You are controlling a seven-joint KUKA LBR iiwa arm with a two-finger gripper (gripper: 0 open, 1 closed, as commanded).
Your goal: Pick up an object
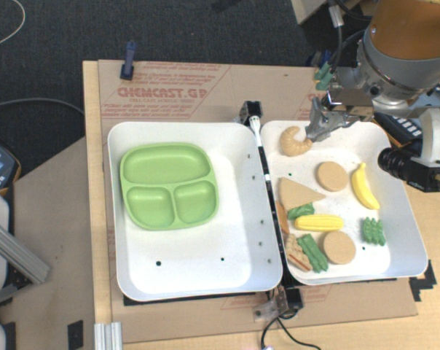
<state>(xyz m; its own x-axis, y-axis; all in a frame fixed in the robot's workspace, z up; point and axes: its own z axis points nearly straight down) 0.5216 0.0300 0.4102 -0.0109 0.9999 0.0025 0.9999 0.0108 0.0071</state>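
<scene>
The gripper sits low over the far corner of the right bin, its tip just beside the croissant. Whether it is spread or pressed together cannot be told from this angle; nothing is seen pinched in it.

The croissant lies near the bin's far wall, apart from the round cookie, the banana, the corn cob and the wedge of bread. The left bin carries a green divided plate.

Judgement: the step in hand is the approach to the croissant. Recommended practice: centre over its thick middle, straddle the narrow width, descend squarely, close gently, then lift straight to avoid the bin wall. An off-centre grasp risks pushing it aside.
</scene>
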